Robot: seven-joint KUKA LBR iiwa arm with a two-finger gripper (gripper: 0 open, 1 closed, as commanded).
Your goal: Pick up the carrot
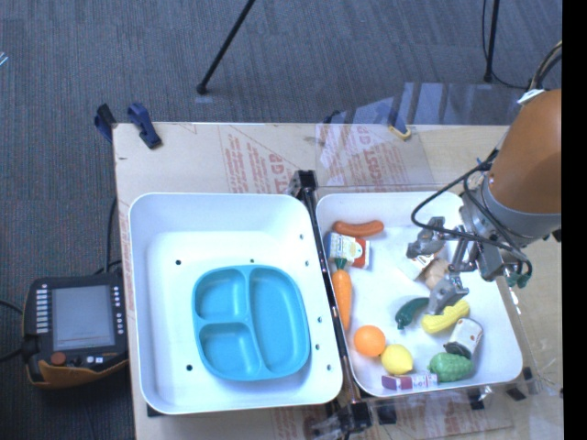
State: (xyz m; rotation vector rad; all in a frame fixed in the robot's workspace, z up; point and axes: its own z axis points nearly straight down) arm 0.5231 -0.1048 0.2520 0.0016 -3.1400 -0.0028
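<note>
Camera view shows the carrot [342, 296] lying lengthwise against the left wall of the right bin [510, 337], just below a small carton [347, 248] and above an orange [370, 340]. Being pressed to the wall, it likely leaves little room for fingers. The hand [446, 278] hangs well apart to the right, over a banana [445, 317], open and holding nothing.

Even, bright overhead light, soft faint shadows, white bins [147, 246] slightly glary (mild overall softness), colours clear
</note>
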